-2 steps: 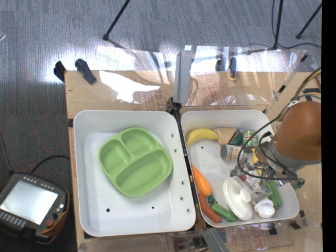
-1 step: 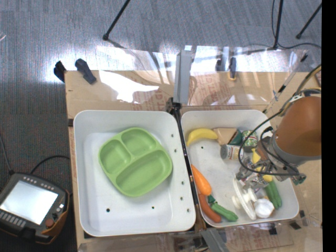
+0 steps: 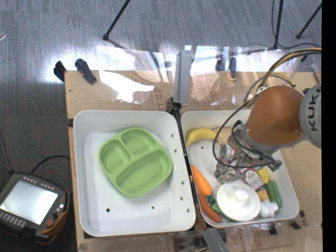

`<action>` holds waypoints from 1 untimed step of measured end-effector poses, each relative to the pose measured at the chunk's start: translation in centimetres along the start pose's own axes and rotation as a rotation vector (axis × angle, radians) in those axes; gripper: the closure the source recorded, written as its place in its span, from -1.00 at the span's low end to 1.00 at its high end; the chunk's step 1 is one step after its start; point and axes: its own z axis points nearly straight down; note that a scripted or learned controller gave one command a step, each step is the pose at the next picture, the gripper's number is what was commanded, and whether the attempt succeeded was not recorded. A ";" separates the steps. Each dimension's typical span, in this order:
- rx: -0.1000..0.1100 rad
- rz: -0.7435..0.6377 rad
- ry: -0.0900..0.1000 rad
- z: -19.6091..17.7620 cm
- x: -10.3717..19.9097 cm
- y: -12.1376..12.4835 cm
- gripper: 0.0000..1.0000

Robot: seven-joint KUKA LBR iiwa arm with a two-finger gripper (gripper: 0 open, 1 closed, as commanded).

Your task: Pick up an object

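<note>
Two white bins are seen side by side on the desk [image 3: 126,88]. The left bin [image 3: 86,140] sits in the lower left middle of the frame, and a green plate [image 3: 135,160] with three parts lies flat inside it.

The right bin [image 3: 291,196] is at the lower right of the frame, and it is packed with toy food. A yellow banana [image 3: 199,136] is laid near its upper left corner. An orange carrot [image 3: 201,179] is laid along its left side, and a second carrot [image 3: 211,211] with a green top is found just below it. A round white lid [image 3: 239,199] with a knob rests near the bottom middle of the bin. A small white bottle [image 3: 269,209] lies just to the right of the lid. Green veggies [image 3: 274,191] are tucked at the far right, beside a yellow piece [image 3: 264,176].

The arm [image 3: 275,115] is reached in from the right, and its orange band is seen from above, over the upper part of the right bin. The hand [image 3: 237,164] is lowered into the middle of the bin, just above the white lid, among a small packet [image 3: 254,180] and other bits. It cannot be told if the hand is open or closed, because the parts are mixed up with the things around them. Nothing is clearly seen held in it.

A black screen box [image 3: 29,205] lies on the floor at the lower left of the frame.
</note>
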 end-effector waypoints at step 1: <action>0.009 0.061 -0.008 -6.8 -7.1 -3.5 1.00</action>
